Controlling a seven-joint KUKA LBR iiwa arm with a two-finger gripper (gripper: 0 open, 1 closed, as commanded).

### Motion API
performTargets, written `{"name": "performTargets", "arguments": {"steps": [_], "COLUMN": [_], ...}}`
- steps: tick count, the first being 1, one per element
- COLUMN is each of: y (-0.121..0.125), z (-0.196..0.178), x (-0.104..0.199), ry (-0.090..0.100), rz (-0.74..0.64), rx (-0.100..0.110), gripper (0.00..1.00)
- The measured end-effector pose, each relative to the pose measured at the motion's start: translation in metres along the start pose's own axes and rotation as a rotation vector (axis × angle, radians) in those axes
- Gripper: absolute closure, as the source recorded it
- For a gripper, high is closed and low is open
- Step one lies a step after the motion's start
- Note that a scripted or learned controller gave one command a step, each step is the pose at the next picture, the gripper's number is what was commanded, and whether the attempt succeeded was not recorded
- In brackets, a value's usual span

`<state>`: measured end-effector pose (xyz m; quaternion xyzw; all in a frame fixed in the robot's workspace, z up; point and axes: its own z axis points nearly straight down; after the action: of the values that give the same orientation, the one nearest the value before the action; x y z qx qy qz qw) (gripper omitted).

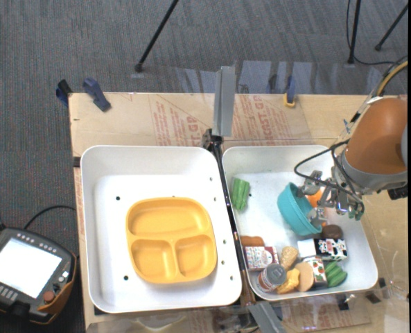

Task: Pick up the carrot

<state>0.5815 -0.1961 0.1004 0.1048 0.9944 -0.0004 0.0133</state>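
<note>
- The gripper is seen over the right bin, low against that bin's right side, below the arm's orange band; dark cables are looped around the wrist; whether it is spread or pressed together cannot be told, since the metal parts are crowded and partly hidden by the wrist.
- A small patch of orange, taken to be the carrot, is seen right at the gripper, between it and the teal bowl; whether it is touched or gripped cannot be told.
- The teal bowl is tilted on its edge, just left of the gripper, its rim turned towards it.
- A dark brown round piece is lying just below the gripper.
- A green piece is lying apart, near the left wall of the right bin.
- Along the bin's front edge a cluster of toy food is gathered: a small can, a yellow piece, tan round pieces, small printed boxes and a green piece at the corner; these are packed close, several touching.
- In the left bin a yellow tray with three compartments is laid flat, near the middle.
- Both bins are set side by side on a wooden bench; a handheld screen is lying on the floor at the lower left.
</note>
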Motion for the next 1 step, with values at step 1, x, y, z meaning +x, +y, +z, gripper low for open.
{"name": "performTargets", "arguments": {"steps": [1], "y": [0.0035], "z": [0.0014], "x": [-0.0201], "ry": [0.005], "rz": [0.091], "rx": [0.003], "gripper": [0.0]}}
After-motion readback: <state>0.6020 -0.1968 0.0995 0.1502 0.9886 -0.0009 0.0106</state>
